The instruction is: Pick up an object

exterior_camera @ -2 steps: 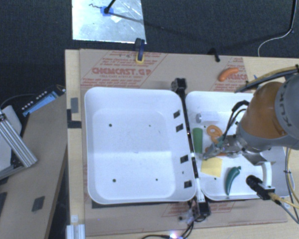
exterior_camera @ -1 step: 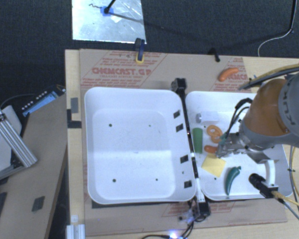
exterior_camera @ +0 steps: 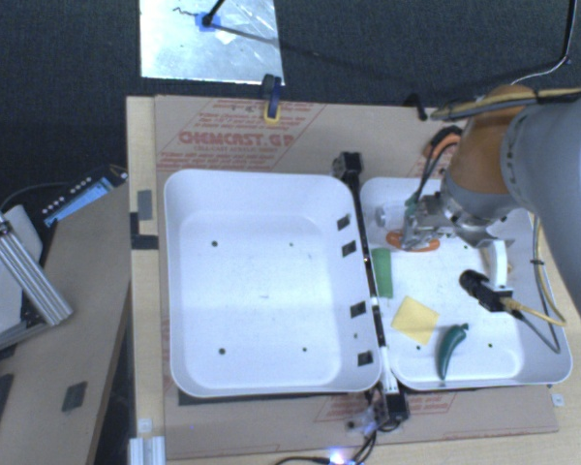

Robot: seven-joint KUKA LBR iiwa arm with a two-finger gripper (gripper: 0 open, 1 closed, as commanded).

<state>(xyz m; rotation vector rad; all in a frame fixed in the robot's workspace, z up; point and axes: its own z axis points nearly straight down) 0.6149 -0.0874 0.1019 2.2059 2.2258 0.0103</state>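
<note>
Arm (exterior_camera: 547, 153) reaching down, jaws (exterior_camera: 418, 229) over orange object (exterior_camera: 418, 243).

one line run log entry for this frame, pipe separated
end effector low in right bin, over orange object | grasp unconfirmed | in bin: green block, yellow square, dark green curved piece

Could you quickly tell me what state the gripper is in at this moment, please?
Gripper: low in the right bin, just above an orange object; whether it is open, closed or holding anything cannot be told.
</note>
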